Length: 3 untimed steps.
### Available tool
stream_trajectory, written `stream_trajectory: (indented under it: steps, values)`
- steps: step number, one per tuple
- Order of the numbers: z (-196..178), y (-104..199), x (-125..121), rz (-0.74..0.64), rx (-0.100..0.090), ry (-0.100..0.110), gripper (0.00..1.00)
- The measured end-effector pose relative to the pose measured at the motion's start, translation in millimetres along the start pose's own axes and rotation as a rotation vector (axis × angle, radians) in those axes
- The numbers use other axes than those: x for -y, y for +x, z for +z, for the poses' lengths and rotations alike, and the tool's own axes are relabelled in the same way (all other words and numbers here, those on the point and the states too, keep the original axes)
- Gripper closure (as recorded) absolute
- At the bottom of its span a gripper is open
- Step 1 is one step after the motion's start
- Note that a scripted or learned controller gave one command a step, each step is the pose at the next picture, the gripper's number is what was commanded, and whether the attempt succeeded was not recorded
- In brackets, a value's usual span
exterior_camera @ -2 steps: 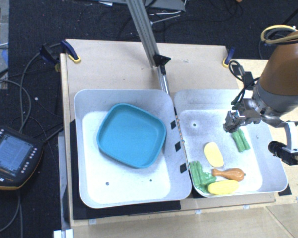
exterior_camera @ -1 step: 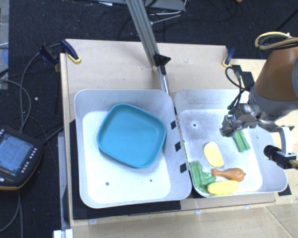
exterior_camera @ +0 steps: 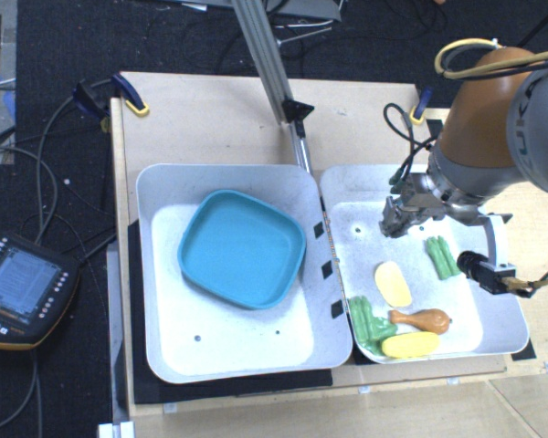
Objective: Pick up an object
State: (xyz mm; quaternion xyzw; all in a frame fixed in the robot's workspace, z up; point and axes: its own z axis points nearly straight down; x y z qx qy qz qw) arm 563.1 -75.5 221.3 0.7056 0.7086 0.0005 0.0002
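Two shallow white bins sit side by side on a pale wooden surface (exterior_camera: 210, 121), seen from above at a slant. The left bin (exterior_camera: 164, 336) holds one blue square plate (exterior_camera: 242, 249), lying flat near its middle. The right bin (exterior_camera: 347, 190) holds the small things to choose from, gathered toward its near half, probably so that any one can be reached from above: a pale yellow oval piece (exterior_camera: 394, 284), a green ridged piece (exterior_camera: 442, 256) to its right, a brown drumstick shape (exterior_camera: 422, 318), a yellow piece (exterior_camera: 410, 344) at the near rim, and a green leafy piece (exterior_camera: 365, 322) against the left wall. The grey and orange arm enters from the right. Its gripper (exterior_camera: 398, 217) hangs low over bare bin floor, just beyond the oval piece, carrying nothing visible; whether it is spread or closed cannot be told.
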Motion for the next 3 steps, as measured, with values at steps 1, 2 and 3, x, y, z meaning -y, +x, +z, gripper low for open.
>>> stream_trajectory:
  steps: [1,2,3]
  values:
    - [-11.5,54.1,-22.6,-0.001,0.0,0.0,1.0]
    - [-5.4,97.3,-49.9,0.0,0.0,0.002,1.0]
    - [-18.0,150.1,-64.5,-0.001,-0.001,0.0,1.0]
